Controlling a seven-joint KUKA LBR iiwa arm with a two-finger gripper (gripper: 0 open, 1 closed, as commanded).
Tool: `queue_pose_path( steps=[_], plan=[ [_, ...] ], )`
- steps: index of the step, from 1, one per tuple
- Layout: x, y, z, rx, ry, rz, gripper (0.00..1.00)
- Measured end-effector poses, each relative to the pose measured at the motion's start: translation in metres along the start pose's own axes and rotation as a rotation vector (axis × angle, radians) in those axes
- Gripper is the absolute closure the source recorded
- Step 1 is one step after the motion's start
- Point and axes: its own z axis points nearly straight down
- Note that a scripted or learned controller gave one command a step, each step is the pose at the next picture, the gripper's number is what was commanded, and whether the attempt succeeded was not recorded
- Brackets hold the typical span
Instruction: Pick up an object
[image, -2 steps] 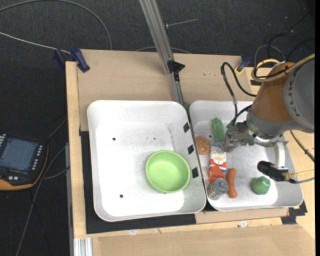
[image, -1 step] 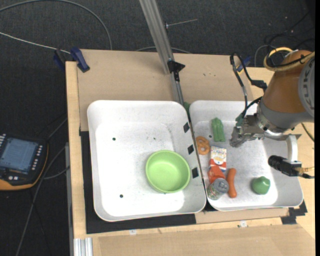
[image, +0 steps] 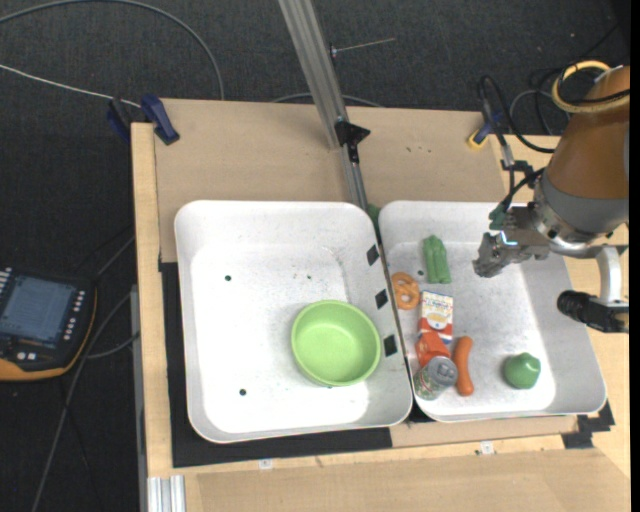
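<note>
**Claw parked over the right bin, plenty of ways to whiff from here**

Claw (image: 489, 256) up over the back part of the right bin (image: 495, 322), just beside a green stick (image: 434, 258). Can't tell whether released or clenched, too dark and small at this angle. Nothing visibly carried either.

Picking the green stick as the likely target, since closest. Lying flat on the bin floor near the back, close to the wall shared with the left bin (image: 260, 290). Long axis running roughly front-to-back in the view, top end tipped a touch to the left. No obvious head or tail, so no real pointing direction, just that line.

Possible trouble, guessing only:
- Closing along the length instead of across it. Probably a slide-out or a spin.
- Coming down off-centre and nudging the stick into the dividing wall, then no room on that side.
- Drifting toward the front and landing in the clutter: pretzel (image: 405, 290), drink pouch (image: 436, 311), can (image: 435, 378) and orange sausage (image: 463, 365) packed tight, some touching. Easy to pinch two at once or knock the can over.
- Green round fruit (image: 521, 371) sitting alone near the front right corner, well apart from the rest. Roomy, but likely to roll away from a sloppy squeeze.

Green bowl (image: 335, 343) over in the left bin, far from any of this. Desk (image: 260, 150) around the bins bare wood.
</note>
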Motion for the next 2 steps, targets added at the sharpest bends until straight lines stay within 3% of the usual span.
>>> queue_pose_path(
  steps=[2],
  plan=[
    [0.101,0.009,-0.003,0.005,0.002,-0.004,1.0]
  ],
)
